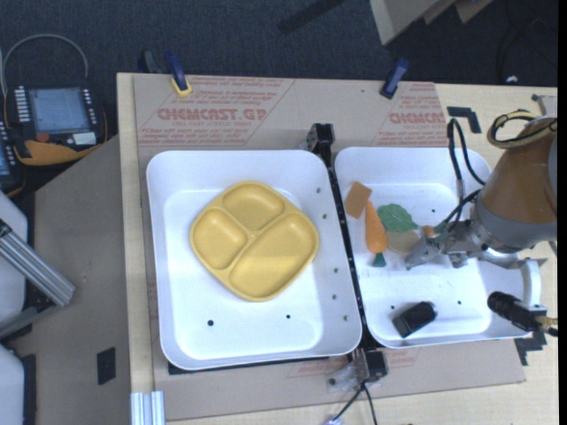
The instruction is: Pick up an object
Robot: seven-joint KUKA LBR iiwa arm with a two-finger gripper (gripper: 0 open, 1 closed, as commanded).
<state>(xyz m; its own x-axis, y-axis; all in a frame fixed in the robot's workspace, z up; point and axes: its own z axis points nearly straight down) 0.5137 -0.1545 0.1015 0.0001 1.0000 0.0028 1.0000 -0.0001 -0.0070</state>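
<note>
Cardboard-covered tabletop [266,104] bears two white bins side by side. Left bin [177,326] holds yellow divided plate [255,238] at centre. Right bin [461,321] holds arm's pincer [423,253] low over middle; whether open or closed: cannot tell. Green soft object [396,217] just up-left of pincer, orange carrot [376,230] further left, tan piece [357,199] above carrot. Black object [414,318] near front wall, apart from pincer.

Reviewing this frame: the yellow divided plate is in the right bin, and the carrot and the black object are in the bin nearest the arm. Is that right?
Not quite. The camera view shows the yellow divided plate in the left bin, not the right one. The carrot and the black object do lie in the right bin, nearest the arm.
</note>
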